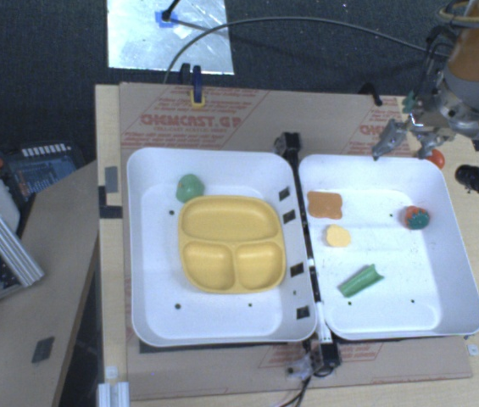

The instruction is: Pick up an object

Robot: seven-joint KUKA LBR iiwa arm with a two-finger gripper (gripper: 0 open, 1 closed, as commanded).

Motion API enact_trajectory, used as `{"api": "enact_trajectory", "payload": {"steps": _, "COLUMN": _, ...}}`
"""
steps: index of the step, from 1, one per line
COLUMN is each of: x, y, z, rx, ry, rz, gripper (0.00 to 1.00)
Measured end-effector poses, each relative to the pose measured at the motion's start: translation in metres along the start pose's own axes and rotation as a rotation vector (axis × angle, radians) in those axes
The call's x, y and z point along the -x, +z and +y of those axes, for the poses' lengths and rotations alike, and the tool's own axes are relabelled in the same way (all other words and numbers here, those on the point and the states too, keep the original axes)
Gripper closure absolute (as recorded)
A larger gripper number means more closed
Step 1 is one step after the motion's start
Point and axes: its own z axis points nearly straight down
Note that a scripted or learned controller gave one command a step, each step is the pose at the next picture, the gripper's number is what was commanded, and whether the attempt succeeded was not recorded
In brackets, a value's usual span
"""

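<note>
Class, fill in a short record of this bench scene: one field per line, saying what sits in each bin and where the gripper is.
left bin: yellow divided tray; green lump at the tray's far-left corner
right bin: orange-brown slab, yellow disc, green wedge, orange-and-teal ball
gripper: above the right bin's far edge, holding nothing visible

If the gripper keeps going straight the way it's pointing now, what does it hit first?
The gripper points down and toward the view's left, over the right bin's far rim. Going straight on, it would probably meet that rim or the bare floor just inside it, short of the orange-brown piece. Height is unclear.
</note>
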Motion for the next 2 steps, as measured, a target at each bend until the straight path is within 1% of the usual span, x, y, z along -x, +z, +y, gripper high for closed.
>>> {"api": "enact_trajectory", "payload": {"steps": 1, "x": 0.000, "y": -0.008, "z": 0.002, "rx": 0.012, "ry": -0.002, "rz": -0.002, "gripper": 0.00}}
{"api": "enact_trajectory", "payload": {"steps": 2, "x": 0.000, "y": 0.034, "z": 0.000, "rx": 0.009, "ry": 0.000, "rz": -0.002, "gripper": 0.00}}
